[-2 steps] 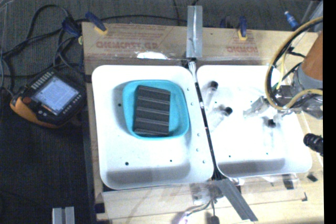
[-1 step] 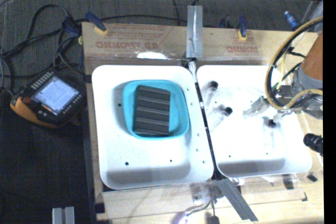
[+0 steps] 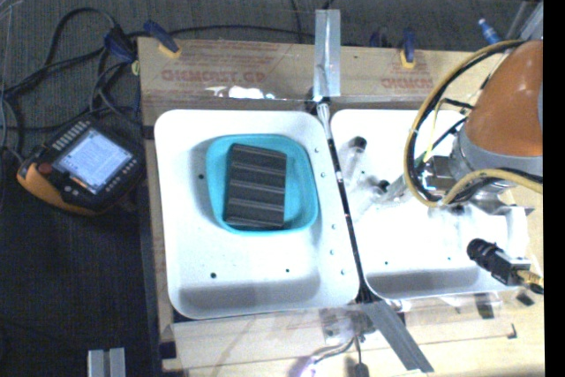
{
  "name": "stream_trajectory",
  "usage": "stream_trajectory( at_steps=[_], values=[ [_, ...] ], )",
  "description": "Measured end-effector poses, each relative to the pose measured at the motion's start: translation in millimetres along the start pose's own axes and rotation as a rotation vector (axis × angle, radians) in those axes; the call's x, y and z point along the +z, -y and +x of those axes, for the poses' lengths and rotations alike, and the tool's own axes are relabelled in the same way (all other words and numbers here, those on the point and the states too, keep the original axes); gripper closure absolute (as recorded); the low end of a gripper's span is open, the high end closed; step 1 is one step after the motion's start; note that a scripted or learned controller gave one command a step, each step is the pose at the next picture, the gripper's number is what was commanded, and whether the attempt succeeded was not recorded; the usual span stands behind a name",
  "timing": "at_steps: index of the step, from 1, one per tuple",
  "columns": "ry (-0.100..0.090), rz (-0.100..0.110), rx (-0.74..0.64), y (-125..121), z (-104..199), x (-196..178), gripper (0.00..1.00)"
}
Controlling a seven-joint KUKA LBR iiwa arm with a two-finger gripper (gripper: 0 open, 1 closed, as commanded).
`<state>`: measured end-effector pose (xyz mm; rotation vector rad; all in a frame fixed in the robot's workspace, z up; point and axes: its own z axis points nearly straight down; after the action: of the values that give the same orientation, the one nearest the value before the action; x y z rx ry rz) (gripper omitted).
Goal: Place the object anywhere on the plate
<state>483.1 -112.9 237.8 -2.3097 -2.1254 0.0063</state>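
A blue plate (image 3: 303, 190) lies in the left white bin (image 3: 181, 252). A dark grey ridged block (image 3: 256, 185) rests flat on the middle of the plate, lying along its length. My gripper (image 3: 371, 177) hangs over the right bin (image 3: 415, 265), near that bin's left wall and just right of the divider. It is well apart from the block, and I see nothing held in it. The grey arm with its orange band (image 3: 516, 106) covers the right side of that bin.
Yellow and black cables (image 3: 424, 146) loop around the wrist. A metal divider post (image 3: 327, 62) stands at the back between the bins. A handheld pendant (image 3: 84, 165) lies on the floor to the left. A cardboard strip (image 3: 221, 71) runs behind the bins.
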Motion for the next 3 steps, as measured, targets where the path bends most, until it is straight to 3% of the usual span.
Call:
stream_trajectory(
  at_steps=[1,2,3],
  values=[
    [0.002,-0.004,0.07,-5.7,-66.4,-93.8,0.0],
    [0.002,-0.001,0.146,-7.4,-91.4,-56.4,0.0],
    [-0.001,0.001,0.514,-5.9,-74.5,72.6,0.0]
  ],
)
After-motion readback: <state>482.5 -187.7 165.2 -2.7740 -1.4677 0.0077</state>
